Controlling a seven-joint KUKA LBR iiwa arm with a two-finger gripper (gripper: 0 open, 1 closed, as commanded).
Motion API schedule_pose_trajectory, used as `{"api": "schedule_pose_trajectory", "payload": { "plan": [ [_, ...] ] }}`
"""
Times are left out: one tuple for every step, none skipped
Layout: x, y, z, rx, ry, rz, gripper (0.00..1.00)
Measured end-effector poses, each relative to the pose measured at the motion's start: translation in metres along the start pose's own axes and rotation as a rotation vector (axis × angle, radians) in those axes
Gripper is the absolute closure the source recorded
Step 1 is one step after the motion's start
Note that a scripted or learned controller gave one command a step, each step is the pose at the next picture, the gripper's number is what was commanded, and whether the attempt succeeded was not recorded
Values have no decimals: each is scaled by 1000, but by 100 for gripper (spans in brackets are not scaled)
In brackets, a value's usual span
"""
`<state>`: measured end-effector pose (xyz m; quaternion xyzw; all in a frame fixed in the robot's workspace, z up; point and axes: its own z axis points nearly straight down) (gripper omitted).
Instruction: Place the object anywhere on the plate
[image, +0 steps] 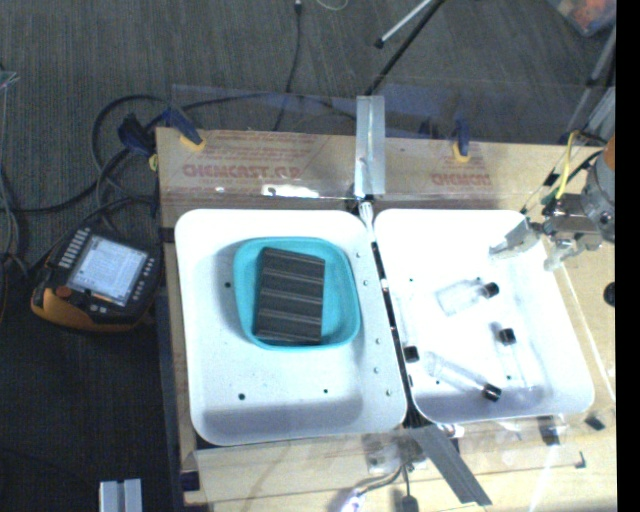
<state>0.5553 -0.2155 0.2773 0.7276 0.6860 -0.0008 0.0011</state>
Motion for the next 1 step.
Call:
{"api": "schedule_pose_trajectory", "payload": {
  "plan": [
    [-2,-52,5,2,2,60,0]
  ]
}}
